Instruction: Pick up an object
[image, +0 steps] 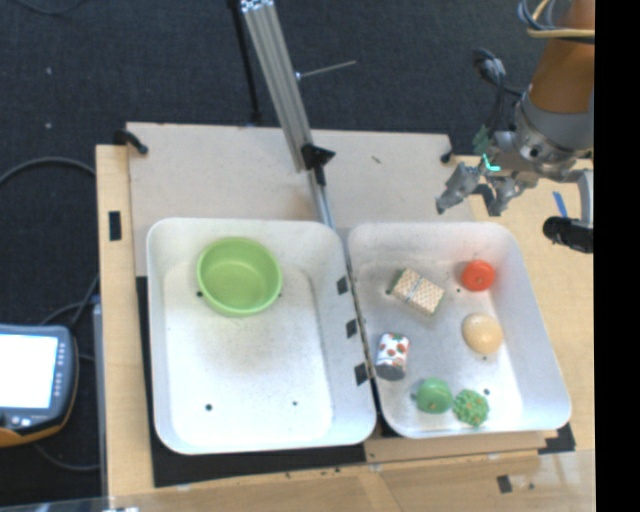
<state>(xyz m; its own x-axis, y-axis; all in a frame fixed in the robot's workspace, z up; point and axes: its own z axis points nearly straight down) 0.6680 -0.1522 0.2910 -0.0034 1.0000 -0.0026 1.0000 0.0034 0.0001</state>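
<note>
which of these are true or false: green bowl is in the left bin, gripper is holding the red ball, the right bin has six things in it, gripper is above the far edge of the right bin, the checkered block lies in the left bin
1. The green bowl sits in the left bin. True.
2. The gripper holds the red ball. False: the ball lies in the right bin, apart from the gripper.
3. The right bin holds six things. True: red ball, checkered block, pale egg-shaped object, red-and-white printed object, two green objects.
4. The gripper is above the right bin's far edge. True.
5. The checkered block lies in the left bin. False: it lies in the right bin.
</note>
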